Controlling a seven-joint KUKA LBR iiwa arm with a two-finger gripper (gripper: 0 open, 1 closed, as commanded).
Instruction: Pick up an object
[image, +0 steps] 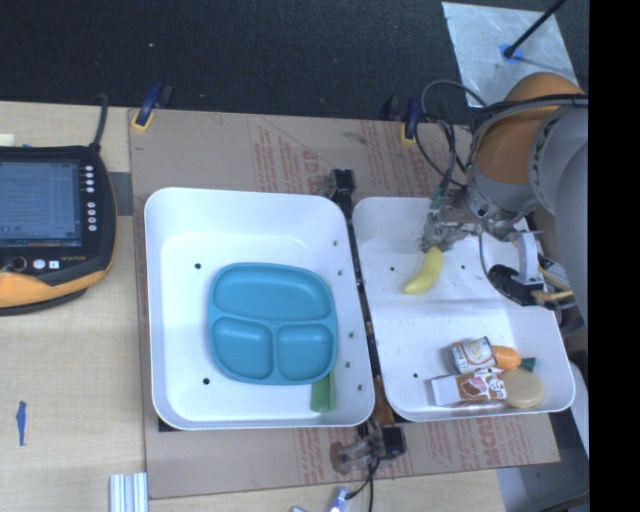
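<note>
A yellow banana (424, 272) lies in the right bin (400, 385), near its back middle. My gripper (437, 237) hangs right over the banana's upper end, coming in from the right under the grey and orange arm. At the right bin's front right corner sit a small carton (470, 355), an orange piece (506, 357), a flat packet (468, 388) and a pale round item (524, 391). A blue divided plate (271, 322) rests in the left bin (170, 300), with a green piece (322, 396) at its front right edge.
A teach pendant with a screen (45, 225) lies on the bench to the left of the bins. Cables loop above the gripper at the back right. Clamps sit on the cardboard base between the bins, at the back (342, 183) and front (375, 445).
</note>
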